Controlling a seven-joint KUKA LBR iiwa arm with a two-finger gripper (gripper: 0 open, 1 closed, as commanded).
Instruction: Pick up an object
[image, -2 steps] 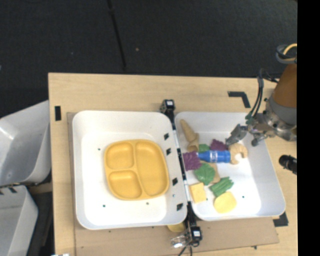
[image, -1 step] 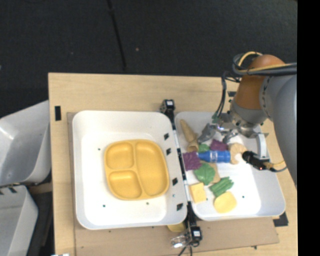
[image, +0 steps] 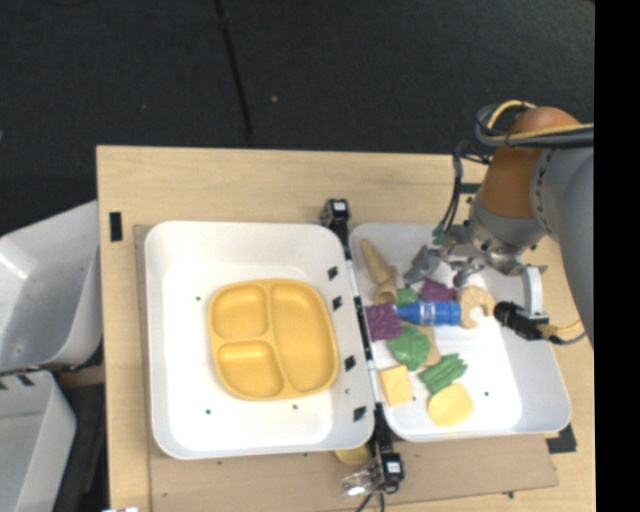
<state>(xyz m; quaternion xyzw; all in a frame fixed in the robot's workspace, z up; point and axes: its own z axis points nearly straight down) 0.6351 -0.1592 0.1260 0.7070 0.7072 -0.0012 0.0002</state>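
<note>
Objects for picking are heaped in the right bin (image: 540, 395), at three o'clock on the worktop (image: 240, 180): a tan ridged cone (image: 378, 266), a purple block (image: 382, 321), a blue bottle-like piece (image: 430, 313), a green leafy piece (image: 410, 346), a green pod shape (image: 443, 372), a pale yellow cube (image: 396, 384) and a yellow rounded piece (image: 450, 405). All appear to be smooth, matte plastic toys. The claw (image: 447, 262) is seen low over the heap's twelve o'clock edge, its fingers spread apart, with nothing visible between them. The pick is therefore judged not yet made; closing on one item and lifting remain. In the left bin (image: 170, 400), at nine o'clock, a glossy yellow plate (image: 272, 337) with three compartments is laid
</note>
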